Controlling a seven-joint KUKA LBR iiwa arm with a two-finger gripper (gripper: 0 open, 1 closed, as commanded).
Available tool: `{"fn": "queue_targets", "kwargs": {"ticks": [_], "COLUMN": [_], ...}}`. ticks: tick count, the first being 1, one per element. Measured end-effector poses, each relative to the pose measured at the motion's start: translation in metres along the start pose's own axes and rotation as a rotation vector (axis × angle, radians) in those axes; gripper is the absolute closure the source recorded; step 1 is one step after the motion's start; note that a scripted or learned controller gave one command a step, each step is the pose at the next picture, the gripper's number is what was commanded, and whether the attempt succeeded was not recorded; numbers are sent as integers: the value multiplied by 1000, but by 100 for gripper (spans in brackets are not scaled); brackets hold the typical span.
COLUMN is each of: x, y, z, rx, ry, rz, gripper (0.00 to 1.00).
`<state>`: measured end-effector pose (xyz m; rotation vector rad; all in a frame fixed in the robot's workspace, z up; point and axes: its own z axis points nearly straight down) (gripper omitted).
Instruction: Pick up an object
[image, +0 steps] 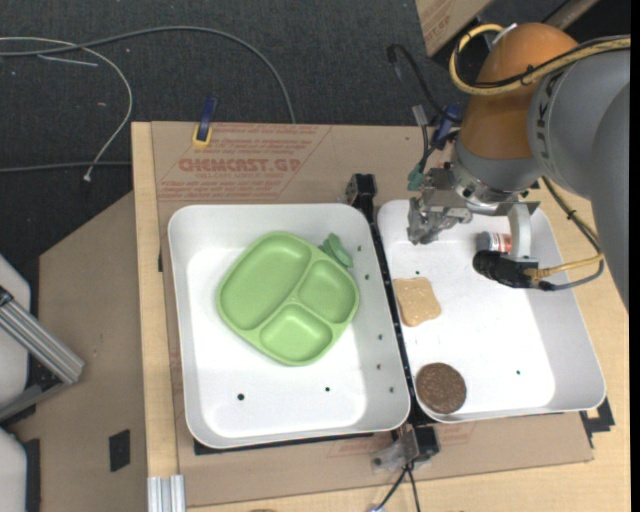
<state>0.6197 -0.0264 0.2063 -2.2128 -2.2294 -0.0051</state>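
Cardboard-covered bench (250, 160) sitting on dark carpet, carrying two white bins side by side. Left bin (200, 400) holding a green divided plate (288, 297). Right bin (560, 350) holding a tan bread slice (416, 300) near its left wall and a brown cookie (441, 387) at the near edge. Gripper (428, 228) hanging over the right bin's far-left corner, nothing seen between its tips; open or closed, impossible to tell.
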Motion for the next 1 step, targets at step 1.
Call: {"fn": "queue_targets", "kwargs": {"ticks": [1], "x": [64], "y": [8], "z": [-12], "rx": [-1], "ry": [0], "rz": [0], "gripper": [100]}}
